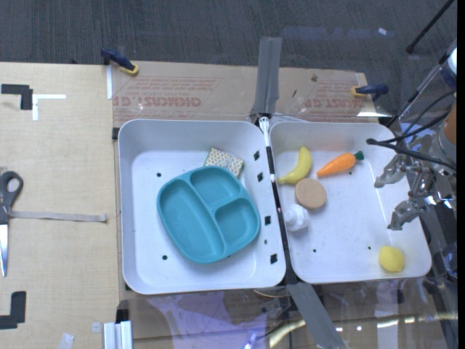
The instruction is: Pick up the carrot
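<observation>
Where the right bin (356, 271) ends, fingers (392, 180) spread, empty, well apart from the carrot (338, 164).

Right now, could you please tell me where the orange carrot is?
The orange carrot with a green tip lies in the right white bin, near its far wall, just right of the yellow banana.

Arm (447, 122) cut off at rt edge.

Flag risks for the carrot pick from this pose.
1. The carrot lies tilted close beside the banana; a slightly offset descent could nudge or grab the banana instead.
2. The pincer sits at the right bin's right edge, apart from the carrot, so it must cross the bin first.
3. The carrot tapers, so it could slip on closing.
</observation>
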